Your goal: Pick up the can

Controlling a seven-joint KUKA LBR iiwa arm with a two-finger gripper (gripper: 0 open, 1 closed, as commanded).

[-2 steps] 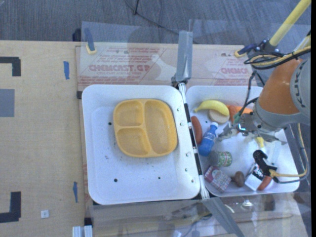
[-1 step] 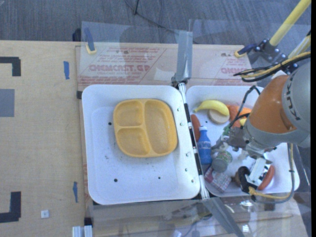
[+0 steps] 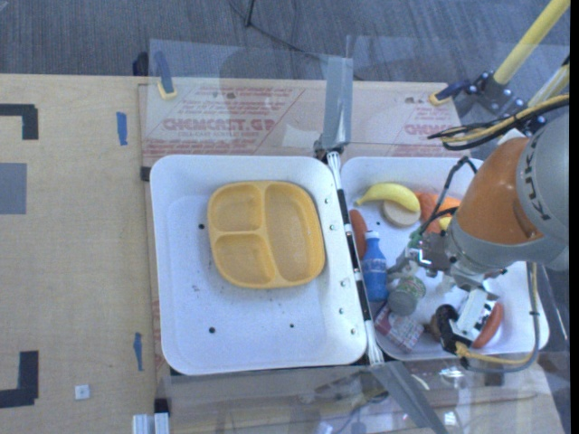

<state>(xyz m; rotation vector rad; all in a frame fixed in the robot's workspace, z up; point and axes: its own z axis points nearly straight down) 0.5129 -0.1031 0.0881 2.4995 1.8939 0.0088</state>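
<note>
Bench surface [image 3: 63,242] of light wood occupies the left of the view, with blue tape marks on it. Left bin [image 3: 181,333], white and shallow, holds a yellow divided plate [image 3: 266,234] with three compartments, lying flat in the bin's upper middle. Right bin [image 3: 525,333] sits just beside it, their rims touching along the centre. Along the right bin's left wall lie a red item [image 3: 359,231] and a blue bottle [image 3: 374,274], end to end. A banana [image 3: 389,193] rests near the upper wall, touching a pale round slice [image 3: 399,212]. The can [image 3: 406,294], grey-green and seen from above, sits in the middle of the right bin, just right of the blue bottle. The gripper [image 3: 425,262] is directly above and beside the can; whether its jaws are open or closed cannot be told. The arm [image 3: 499,206], orange-banded, covers the bin's right half.
</note>
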